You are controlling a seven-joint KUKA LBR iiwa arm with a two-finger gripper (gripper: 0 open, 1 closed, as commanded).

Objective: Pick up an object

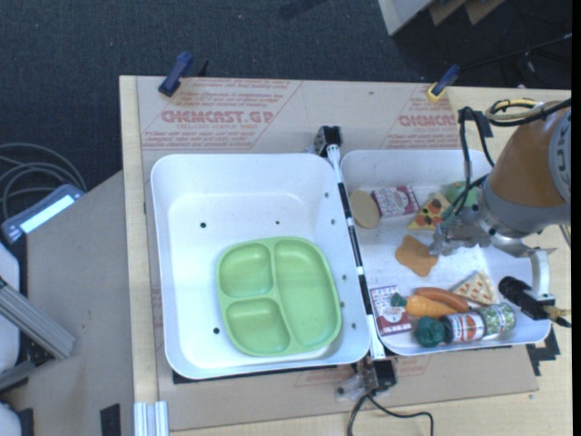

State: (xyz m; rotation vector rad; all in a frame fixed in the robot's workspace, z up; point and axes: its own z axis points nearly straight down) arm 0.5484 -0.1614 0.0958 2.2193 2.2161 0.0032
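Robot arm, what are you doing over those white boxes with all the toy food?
The robot arm is reaching in from the right over the right bin, which is full of pretend food. Its gripper is low, just above a tan, toast-like piece. Nothing can be seen between its fingers, so no pick yet. A carrot, a bottle and a cracker lie nearer the front. The left bin holds a green divided plate.

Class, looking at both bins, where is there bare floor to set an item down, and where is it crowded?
Free: left bin floor behind and left of the green tray. Crowded: right bin, with carrot, bottle and cracker.
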